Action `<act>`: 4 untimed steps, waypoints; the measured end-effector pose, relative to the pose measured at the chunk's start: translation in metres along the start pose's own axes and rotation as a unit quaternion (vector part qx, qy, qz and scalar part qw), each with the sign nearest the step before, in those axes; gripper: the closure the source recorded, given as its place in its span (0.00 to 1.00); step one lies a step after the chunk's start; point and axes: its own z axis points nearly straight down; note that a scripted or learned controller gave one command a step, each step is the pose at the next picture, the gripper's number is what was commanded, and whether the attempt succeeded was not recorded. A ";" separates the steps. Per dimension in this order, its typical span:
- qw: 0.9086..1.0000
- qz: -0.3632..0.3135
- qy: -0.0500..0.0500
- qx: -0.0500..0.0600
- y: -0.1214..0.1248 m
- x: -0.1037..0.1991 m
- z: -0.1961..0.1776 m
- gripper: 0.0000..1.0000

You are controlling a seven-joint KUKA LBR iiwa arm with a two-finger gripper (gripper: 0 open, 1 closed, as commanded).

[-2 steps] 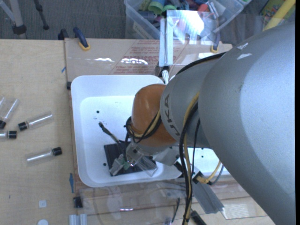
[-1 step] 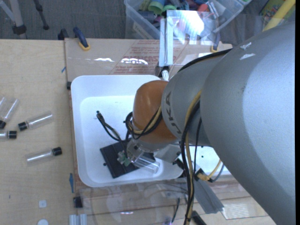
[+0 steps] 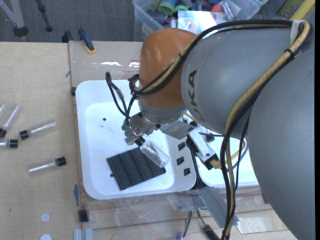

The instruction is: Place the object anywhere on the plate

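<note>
Arm (image 3: pixel 240 79) — its grey bulk and orange band cover most of the right bin (image 3: pixel 235 176); only a strip of that bin's near rim and a little of its floor show beneath the cables. Left bin (image 3: pixel 82 134): its far right corner lies under the wrist. Gripper (image 3: pixel 136 134) sits in shadow below the wrist; finger state cannot be read. A clear tube (image 3: pixel 154 153) lies just beside it, its upper end lost under the gripper body — contact not discernible. Dark ribbed plate (image 3: pixel 136 169): its upper right corner is overlapped by the tube. Storage tub (image 3: pixel 200 4) at top is cut by the frame edge, its contents a jumble. Vials (image 3: pixel 37 130) at left: one cut by the left edge.
</note>
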 end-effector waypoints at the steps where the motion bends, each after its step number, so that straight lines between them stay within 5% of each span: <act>1: 1.000 -0.017 0.000 -0.001 0.019 -0.006 -0.087 1.00; 2: 0.999 -0.048 -0.001 -0.002 0.052 -0.026 -0.067 1.00; 3: 0.980 -0.198 -0.001 -0.003 0.101 -0.054 -0.022 1.00; 4: 0.960 -0.279 -0.001 -0.003 0.073 -0.039 -0.079 1.00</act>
